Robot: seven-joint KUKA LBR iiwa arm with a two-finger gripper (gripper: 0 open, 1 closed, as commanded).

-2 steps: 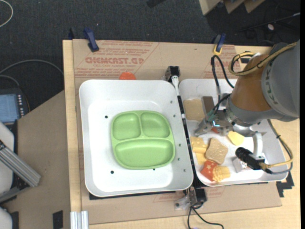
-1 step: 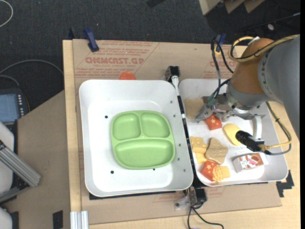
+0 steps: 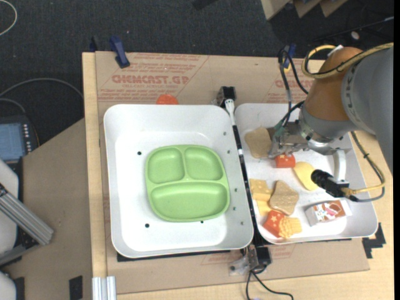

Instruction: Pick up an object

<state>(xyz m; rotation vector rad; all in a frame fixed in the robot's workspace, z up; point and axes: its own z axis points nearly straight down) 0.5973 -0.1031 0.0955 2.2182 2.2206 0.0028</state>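
Your gripper (image 3: 282,147) is low over the upper-left part of the right bin (image 3: 362,225), directly above a small red piece (image 3: 285,161) and just beside a tan slice (image 3: 257,142) near the divider; you cannot tell how the jaws stand. Below it, the yellow piece (image 3: 304,175), cheese squares (image 3: 259,190), bread slice (image 3: 284,197), waffle piece (image 3: 288,226) and small carton (image 3: 325,212) crowd the bin's floor toward its near rim. The left bin (image 3: 122,167) holds a green divided plate (image 3: 185,182) centrally, with bare white floor on every side.
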